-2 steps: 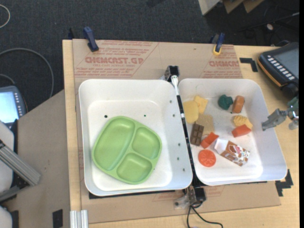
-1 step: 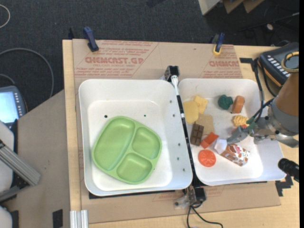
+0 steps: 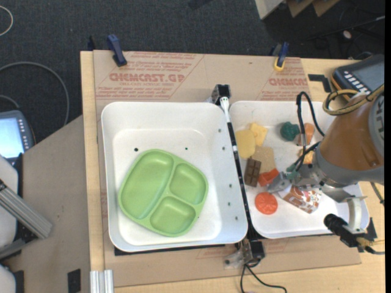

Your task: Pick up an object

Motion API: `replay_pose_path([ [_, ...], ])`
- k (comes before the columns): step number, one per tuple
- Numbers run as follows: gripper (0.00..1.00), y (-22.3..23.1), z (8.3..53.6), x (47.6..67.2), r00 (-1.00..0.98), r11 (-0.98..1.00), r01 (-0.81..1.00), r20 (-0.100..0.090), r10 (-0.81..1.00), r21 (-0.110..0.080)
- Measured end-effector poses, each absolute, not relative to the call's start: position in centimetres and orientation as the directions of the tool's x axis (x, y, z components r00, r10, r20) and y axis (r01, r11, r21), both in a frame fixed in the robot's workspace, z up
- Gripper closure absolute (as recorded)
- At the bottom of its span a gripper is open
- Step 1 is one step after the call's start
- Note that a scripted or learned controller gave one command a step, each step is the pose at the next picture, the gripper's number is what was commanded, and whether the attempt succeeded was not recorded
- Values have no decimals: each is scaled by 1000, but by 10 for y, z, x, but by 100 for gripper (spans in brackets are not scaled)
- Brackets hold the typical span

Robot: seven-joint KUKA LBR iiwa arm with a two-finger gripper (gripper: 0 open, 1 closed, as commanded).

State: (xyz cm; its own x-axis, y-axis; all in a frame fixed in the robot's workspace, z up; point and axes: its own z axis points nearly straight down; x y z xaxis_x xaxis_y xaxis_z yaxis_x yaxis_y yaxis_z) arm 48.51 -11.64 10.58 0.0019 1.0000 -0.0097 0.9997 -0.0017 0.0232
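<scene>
I see the red disc point(image 3: 266, 203) nearest in the right bin point(image 3: 287, 226), the gripper point(image 3: 286, 180) just above it among the toys, its opening I cannot tell, perhaps touching the packet point(image 3: 303, 198), green plate point(image 3: 163, 191) in the left bin point(image 3: 116, 139), teal piece point(image 3: 289, 130) farthest.
</scene>
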Motion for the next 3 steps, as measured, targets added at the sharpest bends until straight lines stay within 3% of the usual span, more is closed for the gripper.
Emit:
replay_pose_path([
  [1, 0, -108, 85, 539, -4, 4, 1000, -2, 1000, 5],
  [2, 0, -121, 85, 552, -1, 1, 1000, -2, 1000, 2],
  [3, 0, -143, 85, 607, -2, 2, 1000, -3, 1000, 5],
])
